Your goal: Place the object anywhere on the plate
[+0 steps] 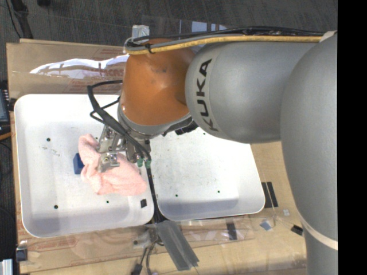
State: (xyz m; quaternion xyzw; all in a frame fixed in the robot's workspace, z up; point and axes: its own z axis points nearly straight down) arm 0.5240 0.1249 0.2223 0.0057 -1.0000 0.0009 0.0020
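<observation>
A small blue object (78,164) lies in the left bin (34,153), tucked against the left edge of a pink, crumpled-looking item (123,181). The pink item spreads from the bin's middle toward its right wall. My gripper (110,156) hangs low over the pink item, just right of the blue object. The orange wrist band and the grey arm cover the area above and to the right of it. I cannot make out anything held in the gripper.
The right bin (229,202) shows a bare, speckled white floor below the arm. Brown cardboard (57,56) lies behind the bins, with tape strips (172,245) on the bench in front. The arm's bulk hides the upper right of the scene.
</observation>
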